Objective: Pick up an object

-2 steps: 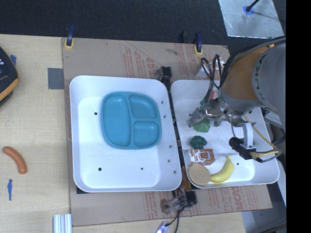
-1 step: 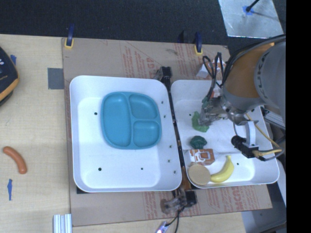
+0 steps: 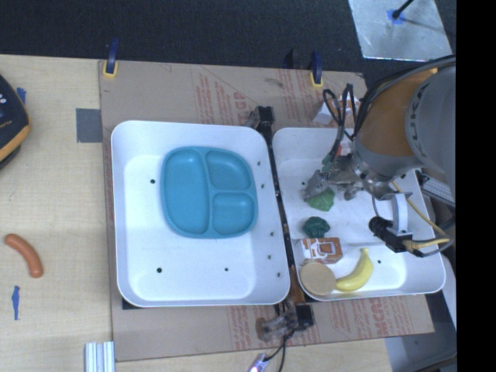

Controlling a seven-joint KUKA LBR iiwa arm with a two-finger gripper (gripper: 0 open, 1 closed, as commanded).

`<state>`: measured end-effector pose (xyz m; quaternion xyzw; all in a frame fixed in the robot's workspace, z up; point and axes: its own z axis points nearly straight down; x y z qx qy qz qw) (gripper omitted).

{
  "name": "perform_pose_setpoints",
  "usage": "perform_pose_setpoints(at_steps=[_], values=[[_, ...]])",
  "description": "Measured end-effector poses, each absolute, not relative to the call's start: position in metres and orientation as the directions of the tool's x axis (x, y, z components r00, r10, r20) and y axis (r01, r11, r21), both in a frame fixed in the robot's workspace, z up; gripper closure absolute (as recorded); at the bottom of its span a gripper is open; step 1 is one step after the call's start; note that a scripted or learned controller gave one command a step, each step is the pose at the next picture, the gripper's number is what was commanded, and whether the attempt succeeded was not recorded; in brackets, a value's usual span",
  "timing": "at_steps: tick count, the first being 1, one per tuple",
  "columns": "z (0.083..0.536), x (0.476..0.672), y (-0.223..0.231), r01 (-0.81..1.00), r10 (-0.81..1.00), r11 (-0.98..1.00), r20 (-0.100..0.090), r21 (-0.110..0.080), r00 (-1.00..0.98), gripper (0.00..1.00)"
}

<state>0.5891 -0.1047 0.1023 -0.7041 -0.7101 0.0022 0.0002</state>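
The gripper (image 3: 325, 183), its opening impossible to tell, is seen just above the pale green object (image 3: 322, 200) in the right bin (image 3: 288, 149), near its left wall.

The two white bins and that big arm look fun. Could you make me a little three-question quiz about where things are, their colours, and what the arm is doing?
1. Where does the blue divided plate lie?
A. in the left bin
B. in the right bin
C. on the bare bench

2. What colour is the banana?
A. red
B. yellow
C. blue

3. Where is the end effector?
A. over the left bin
B. out above the sausage on the bench
C. low in the right bin, by the light green piece

Answers:
1 A, since the plate sits in the middle of the left bin.
2 B, since the banana at the front of the right bin is plainly yellow.
3 C, since the end effector hangs just above the light green piece, with the sausage far off to the left.
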Motion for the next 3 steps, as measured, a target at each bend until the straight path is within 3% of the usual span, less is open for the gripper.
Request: perform_pose_setpoints(at_steps=[1, 2, 3], values=[[0.113, 0.589, -0.106, 1.000, 1.000, 0.009, -0.004, -0.004, -0.009, 1.00], [0.112, 0.589, -0.106, 1.000, 1.000, 0.010, -0.004, -0.004, -0.010, 0.00], [0.123, 0.589, -0.107, 1.000, 1.000, 0.010, -0.005, -0.004, -0.010, 1.00]])
